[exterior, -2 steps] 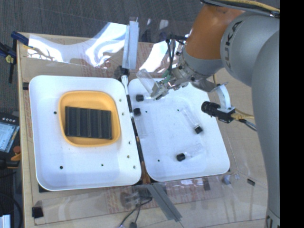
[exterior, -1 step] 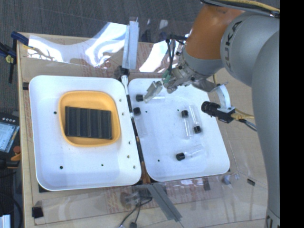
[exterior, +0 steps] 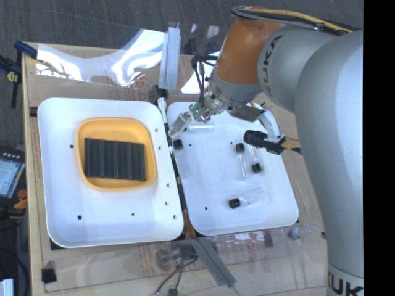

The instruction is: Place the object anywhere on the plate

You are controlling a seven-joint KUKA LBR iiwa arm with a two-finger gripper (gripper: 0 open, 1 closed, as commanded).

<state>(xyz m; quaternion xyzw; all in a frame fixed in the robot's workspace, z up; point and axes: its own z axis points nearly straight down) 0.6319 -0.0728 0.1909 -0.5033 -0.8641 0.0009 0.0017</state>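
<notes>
The grey arm with its orange band fills the right side, reaching in over the right bin. Under it, a pale wooden bench stands on dark grey flooring, with a crinkled shiny sheet lying along its far edge. The two white bins sit side by side, their inner rims almost touching.

The left bin holds a yellow plate, and a dark ridged slab lies flat in the plate's hollow. The gripper hangs tilted at the right bin's far-left corner; how far open it is, and whether it has hold of anything, I cannot tell.

Four small black-capped pieces lie loose on the right bin's floor (their bodies look clear and hard to make out): one just below the gripper, two near each other mid-bin, and one toward the near edge.
</notes>
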